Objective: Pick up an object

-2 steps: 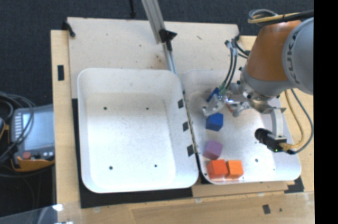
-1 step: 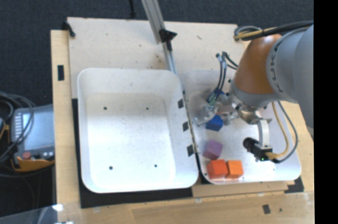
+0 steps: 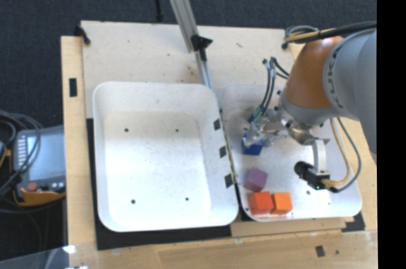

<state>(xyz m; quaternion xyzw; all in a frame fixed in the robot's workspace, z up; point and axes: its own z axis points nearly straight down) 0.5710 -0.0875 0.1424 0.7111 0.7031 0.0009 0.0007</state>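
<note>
In the right bin, my gripper reaches in from the right and hangs low over the bin's left side. A small blue block lies right at its tip, touching or nearly touching it. A purple block sits on the bin floor just below the blue one. Two orange blocks lie side by side against the bin's front wall.
The left bin stands beside the right one, their walls meeting near the gripper. A slanted aluminium post rises from the bench behind the bins. Cables loop off the wrist over the right bin.
</note>
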